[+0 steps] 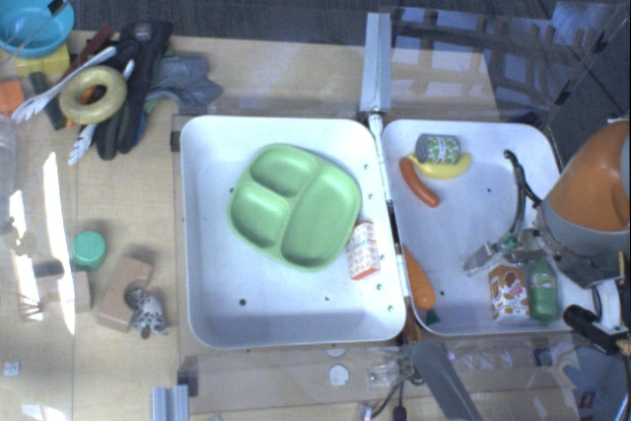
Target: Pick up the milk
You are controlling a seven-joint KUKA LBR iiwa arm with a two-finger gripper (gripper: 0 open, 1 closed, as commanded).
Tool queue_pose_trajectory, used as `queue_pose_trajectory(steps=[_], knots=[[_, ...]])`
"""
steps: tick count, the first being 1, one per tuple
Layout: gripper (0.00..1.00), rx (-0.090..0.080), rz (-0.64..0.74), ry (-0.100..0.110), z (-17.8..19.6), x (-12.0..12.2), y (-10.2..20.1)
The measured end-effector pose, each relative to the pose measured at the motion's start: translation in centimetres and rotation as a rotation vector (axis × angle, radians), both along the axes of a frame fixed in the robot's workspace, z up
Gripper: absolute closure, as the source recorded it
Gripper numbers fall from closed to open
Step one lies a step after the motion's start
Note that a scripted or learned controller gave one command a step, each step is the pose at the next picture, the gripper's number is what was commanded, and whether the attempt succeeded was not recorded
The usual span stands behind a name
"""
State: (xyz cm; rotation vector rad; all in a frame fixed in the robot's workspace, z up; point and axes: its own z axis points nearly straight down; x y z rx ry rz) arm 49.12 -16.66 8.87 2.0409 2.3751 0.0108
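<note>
A small white carton with a red label, which I take for the milk [363,249], lies on its side in the left bin [212,311], against the lower right edge of a green divided plate [294,204]. My gripper [500,257] hangs low in the right bin [463,212], well to the right of the milk and across the divider between the bins. It sits just above an orange-and-white box [508,294] and a green bottle [542,292]. Nothing shows in its grasp.
The right bin also holds a can [438,149] on a banana [446,169], a red sausage [419,182] and an orange carrot [422,287] near the divider. Left of the bins lie a blue bowl [30,15], a yellow ring [94,94], a green cap [89,248] and a wooden block [123,289].
</note>
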Motion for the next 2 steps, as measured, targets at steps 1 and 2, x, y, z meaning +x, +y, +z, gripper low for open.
queue_pose_trajectory(steps=[1,2], knots=[[1.0,-0.003,0.007,-0.011,1.3,0.4,0.1],[1.0,0.003,-0.218,0.005,9.7,0.1,9.6]])
